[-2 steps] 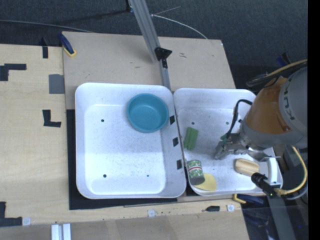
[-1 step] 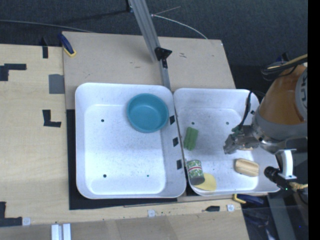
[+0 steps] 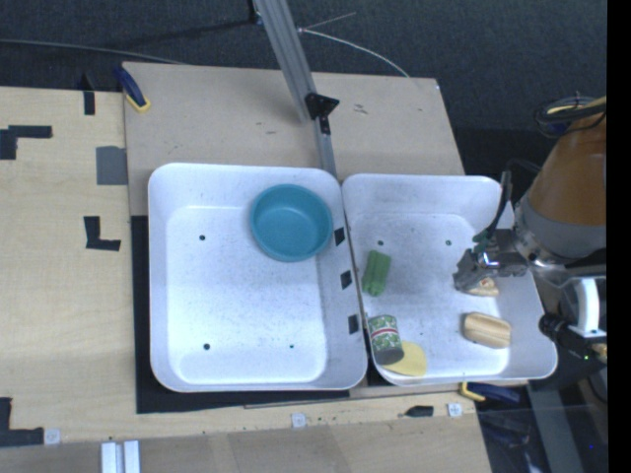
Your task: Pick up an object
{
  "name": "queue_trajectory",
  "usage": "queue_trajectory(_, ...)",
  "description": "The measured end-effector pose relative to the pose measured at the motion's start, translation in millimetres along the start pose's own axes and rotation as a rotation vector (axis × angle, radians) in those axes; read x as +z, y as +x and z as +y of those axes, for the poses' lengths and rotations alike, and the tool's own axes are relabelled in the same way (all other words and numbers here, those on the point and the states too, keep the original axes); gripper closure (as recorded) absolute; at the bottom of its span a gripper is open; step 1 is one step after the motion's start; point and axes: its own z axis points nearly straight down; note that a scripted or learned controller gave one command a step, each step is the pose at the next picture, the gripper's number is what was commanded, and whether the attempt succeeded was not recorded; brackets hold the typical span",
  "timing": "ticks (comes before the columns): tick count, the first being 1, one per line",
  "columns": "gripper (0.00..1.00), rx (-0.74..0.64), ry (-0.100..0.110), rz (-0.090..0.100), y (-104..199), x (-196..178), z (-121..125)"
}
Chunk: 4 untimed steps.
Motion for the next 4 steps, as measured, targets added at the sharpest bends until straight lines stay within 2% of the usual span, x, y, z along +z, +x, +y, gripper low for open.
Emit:
queue_trajectory(1,1.0,0.0,0.001,0.0,0,-32,1)
queue_trajectory(4,1.0,-0.005,0.005,0.002,151,-35,33)
